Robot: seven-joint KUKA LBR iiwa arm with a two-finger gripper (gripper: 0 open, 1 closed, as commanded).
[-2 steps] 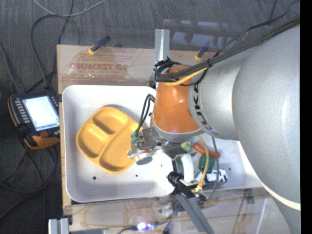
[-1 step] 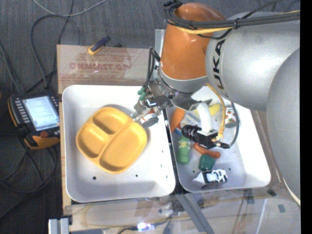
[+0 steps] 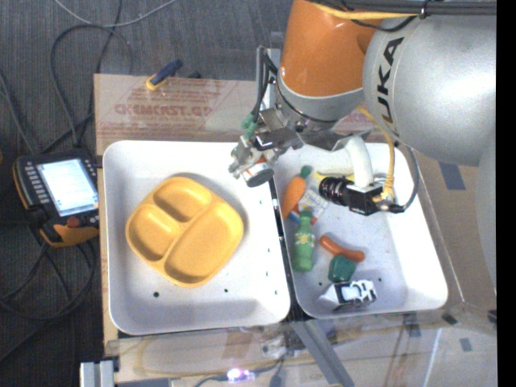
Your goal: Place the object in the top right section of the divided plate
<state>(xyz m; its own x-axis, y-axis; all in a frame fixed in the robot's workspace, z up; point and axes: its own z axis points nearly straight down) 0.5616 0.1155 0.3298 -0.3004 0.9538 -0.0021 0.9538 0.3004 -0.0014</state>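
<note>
Camera view: the step in hand looks like carrying the object to the yellow divided plate (image 3: 185, 228) in the left bin (image 3: 121, 297); to do it well, the gripper (image 3: 254, 158) should travel left and toward the near side until it is squarely over the plate's upper right section, come low before letting go, and stay off the ridges between sections. A small white and red object (image 3: 257, 167) sits at the gripper's tip, above the left bin's far right corner and well apart from the plate; whether the claw is clenched on it or released cannot be told. The arm reaches in from the upper right, wrist angled down and leftward; beneath it, a carrot (image 3: 294, 193) and a green bottle (image 3: 304, 244) lie in the right bin (image 3: 427, 289).
</note>
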